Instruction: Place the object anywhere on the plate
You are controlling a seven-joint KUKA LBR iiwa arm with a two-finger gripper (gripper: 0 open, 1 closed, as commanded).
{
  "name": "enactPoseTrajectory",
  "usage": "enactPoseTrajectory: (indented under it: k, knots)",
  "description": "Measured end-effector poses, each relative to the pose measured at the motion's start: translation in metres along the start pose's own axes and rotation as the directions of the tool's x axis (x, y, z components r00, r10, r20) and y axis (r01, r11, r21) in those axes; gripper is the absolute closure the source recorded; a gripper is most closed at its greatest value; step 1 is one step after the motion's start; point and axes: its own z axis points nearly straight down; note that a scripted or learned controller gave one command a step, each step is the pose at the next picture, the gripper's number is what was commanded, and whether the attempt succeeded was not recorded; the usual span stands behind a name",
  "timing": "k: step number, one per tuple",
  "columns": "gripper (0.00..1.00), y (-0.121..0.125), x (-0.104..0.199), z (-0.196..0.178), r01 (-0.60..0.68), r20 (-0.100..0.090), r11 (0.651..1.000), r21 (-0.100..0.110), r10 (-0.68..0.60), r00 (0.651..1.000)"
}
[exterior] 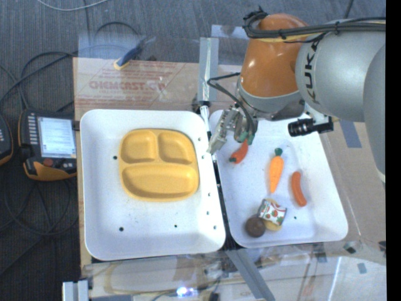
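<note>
Yellow plate (158, 164) is sitting in the left bin (94, 231), awaiting its load. Above the right bin's (326, 224) near-left corner, the gripper (233, 135) is hanging over a small carrot (239, 152); whether it is grasping cannot be told.

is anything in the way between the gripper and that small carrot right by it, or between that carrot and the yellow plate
Nothing visible separates the gripper from the small carrot beside it. Between that carrot and the yellow plate only the adjoining bin rims rise.
</note>
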Motion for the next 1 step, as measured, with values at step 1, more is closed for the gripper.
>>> enactPoseTrajectory:
  k: [1]
  knots:
    - [1.0,0.0653,0.0202,0.0179,-0.013,-0.001,1.0,-0.001,0.013,1.0]
